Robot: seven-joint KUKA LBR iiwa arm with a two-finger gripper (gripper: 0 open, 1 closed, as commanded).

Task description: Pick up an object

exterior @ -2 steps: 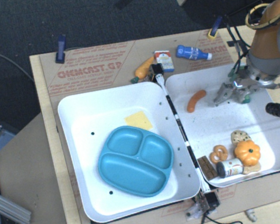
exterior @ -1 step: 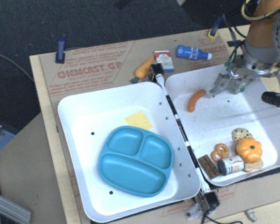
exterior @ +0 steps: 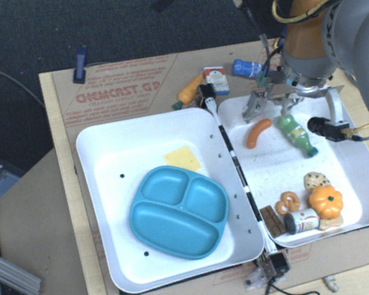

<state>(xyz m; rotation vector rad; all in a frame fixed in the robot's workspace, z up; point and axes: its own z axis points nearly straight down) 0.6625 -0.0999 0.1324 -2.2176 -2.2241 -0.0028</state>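
Gripper (exterior: pixel 273 97) low over right bin's (exterior: pixel 368 167) far end; jaws' opening: cannot tell. Green bottle (exterior: pixel 296 133) and sausage (exterior: pixel 259 131) lie just beside. Risk: jaws nudge the bottle into rolling, closing on nothing.

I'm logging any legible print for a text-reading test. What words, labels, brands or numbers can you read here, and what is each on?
"CHEMCAST GP": large red letters on the brown paper-covered board under the white bins.
Smaller red lines above and below that word: too blurred to read.
Small red-and-white carton behind the bins: print too small.
Green plastic bottle and small dark-capped jar: labels unreadable.
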